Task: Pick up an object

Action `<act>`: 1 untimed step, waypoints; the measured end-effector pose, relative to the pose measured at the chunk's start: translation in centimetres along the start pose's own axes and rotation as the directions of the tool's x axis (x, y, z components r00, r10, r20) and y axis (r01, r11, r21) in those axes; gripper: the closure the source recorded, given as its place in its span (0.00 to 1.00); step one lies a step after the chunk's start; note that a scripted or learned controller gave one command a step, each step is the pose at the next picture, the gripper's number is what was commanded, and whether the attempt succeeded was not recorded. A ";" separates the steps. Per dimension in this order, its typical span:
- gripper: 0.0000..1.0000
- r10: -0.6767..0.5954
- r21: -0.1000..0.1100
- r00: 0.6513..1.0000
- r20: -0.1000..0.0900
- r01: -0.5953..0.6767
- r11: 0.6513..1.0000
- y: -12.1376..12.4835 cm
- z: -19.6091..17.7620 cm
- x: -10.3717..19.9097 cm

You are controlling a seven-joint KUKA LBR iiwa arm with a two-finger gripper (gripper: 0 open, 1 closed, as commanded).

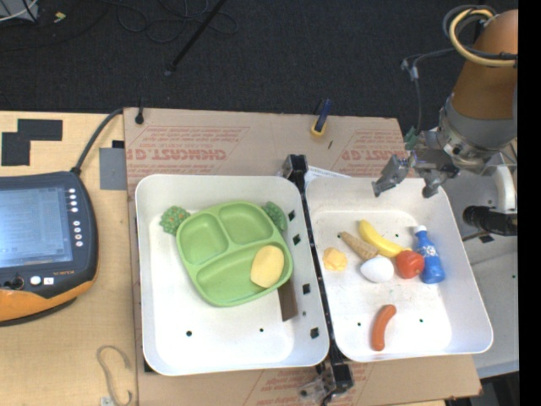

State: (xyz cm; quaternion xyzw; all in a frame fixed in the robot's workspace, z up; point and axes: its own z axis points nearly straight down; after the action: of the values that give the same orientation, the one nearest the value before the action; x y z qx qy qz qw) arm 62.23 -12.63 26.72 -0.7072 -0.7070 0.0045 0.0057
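Observation:
My gripper (412,181) hangs over the far edge of the right bin (473,311), fingers spread apart with nothing between them. Below it in that bin lie a banana (378,237), a tan cone-shaped piece (358,244), a small yellow piece (336,260), a white egg (377,269), a red tomato (408,263), a blue bottle (428,256) and a red sausage (382,326). The left bin (161,328) bears a green divided plate (230,248) with a yellow lemon-like piece (267,266) in its front compartment.
A tablet with an orange case (38,231) sits on the bench at the left. A black clamp bar (306,252) runs between the bins. Cardboard (220,146) lies behind them, with a blue and yellow clip (320,118) on its back edge.

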 end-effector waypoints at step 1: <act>0.00 -0.001 -0.013 1.000 0.002 0.001 1.000 0.2 -0.8 0.0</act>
State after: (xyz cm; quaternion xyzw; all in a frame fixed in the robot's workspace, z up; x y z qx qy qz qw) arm 62.41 -12.65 27.50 -0.7067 -0.7075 0.0005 0.0003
